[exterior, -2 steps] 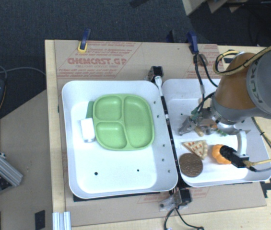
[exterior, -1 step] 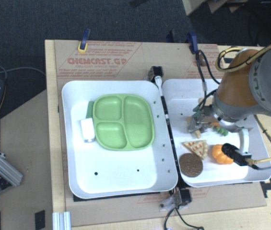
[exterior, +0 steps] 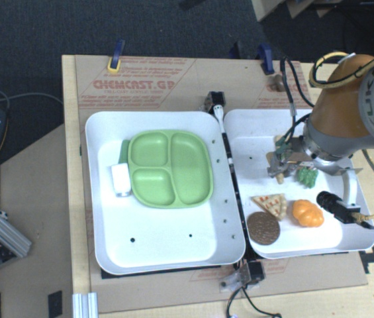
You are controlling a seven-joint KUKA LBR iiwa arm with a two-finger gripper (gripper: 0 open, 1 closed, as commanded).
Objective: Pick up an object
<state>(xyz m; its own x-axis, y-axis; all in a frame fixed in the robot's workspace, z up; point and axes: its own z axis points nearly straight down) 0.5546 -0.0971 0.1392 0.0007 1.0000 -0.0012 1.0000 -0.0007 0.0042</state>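
Reaching in from the right, the arm hangs its gripper low in the right bin — whether the jaws are apart or closed cannot be told. A green toy lies just beside them — small, leafy-looking, partly hidden.

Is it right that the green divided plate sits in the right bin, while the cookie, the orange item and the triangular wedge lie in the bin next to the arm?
Not quite. The camera view shows the green divided plate in the left bin, not the right one. The rest holds.
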